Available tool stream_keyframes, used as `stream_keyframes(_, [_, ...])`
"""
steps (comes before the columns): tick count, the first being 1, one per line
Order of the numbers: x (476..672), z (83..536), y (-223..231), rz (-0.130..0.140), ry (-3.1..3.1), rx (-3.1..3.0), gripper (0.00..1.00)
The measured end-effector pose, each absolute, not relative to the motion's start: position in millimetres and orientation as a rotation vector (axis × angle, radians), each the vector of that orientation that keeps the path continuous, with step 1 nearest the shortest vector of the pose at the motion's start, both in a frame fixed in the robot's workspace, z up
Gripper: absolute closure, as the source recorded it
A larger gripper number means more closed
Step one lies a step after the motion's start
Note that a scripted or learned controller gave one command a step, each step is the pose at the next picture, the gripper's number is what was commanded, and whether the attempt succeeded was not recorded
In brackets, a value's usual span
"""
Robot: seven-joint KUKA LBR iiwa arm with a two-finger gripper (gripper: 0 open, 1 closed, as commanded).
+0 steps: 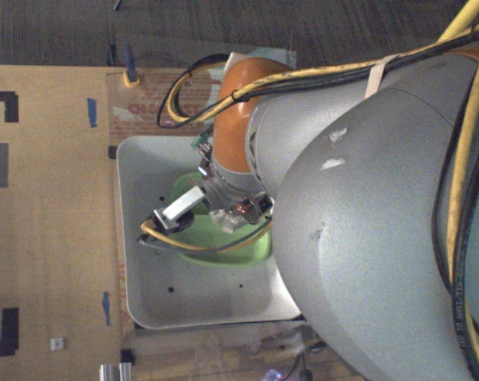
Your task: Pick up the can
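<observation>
**binwatcher:** Camera view question: how should this grab be handled? The gripper (233, 213) is seen low over the green bowl (251, 251) in the white bin (152, 292). The can itself is hidden under the wrist, so its spot can't be pinned down. It's probably in or right beside the bowl.

**kuka_fan:** Agreed. Whether the gripper is open or closed can't be told from up here either, nor whether anything is held. For a clean pick, the can should be approached straight down and centred, so it gets squeezed across its round sides rather than nudged over. The bowl's rim should be watched too, since it sits just under the wrist and could get caught or dragged along.

**binwatcher:** Room to move?

**kuka_fan:** Bare bin floor is left open on the left and near sides, so a lift can be taken straight up. The right is crowded by the arm (366, 213). The worktop (48, 213) lies beyond the bin's left wall, so sideways sweeps are best avoided.
</observation>
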State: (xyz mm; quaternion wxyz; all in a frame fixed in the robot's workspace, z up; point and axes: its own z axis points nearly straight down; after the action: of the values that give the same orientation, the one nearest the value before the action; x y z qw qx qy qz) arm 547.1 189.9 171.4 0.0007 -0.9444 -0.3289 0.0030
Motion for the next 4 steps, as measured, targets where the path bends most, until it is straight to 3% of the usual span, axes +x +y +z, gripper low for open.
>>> stream_keyframes(1, [492.8, 215, 194, 0.003, -0.526, -3.097, 1.0])
stream_keyframes(2, [479.1, 177, 223, 0.003, -0.311, -3.126, 1.0])
stream_keyframes(3, [542.8, 159, 224, 0.0, -0.312, -3.126, 1.0])
stream_keyframes(4, [543.4, 168, 223, 0.0, -0.308, -3.127, 1.0])
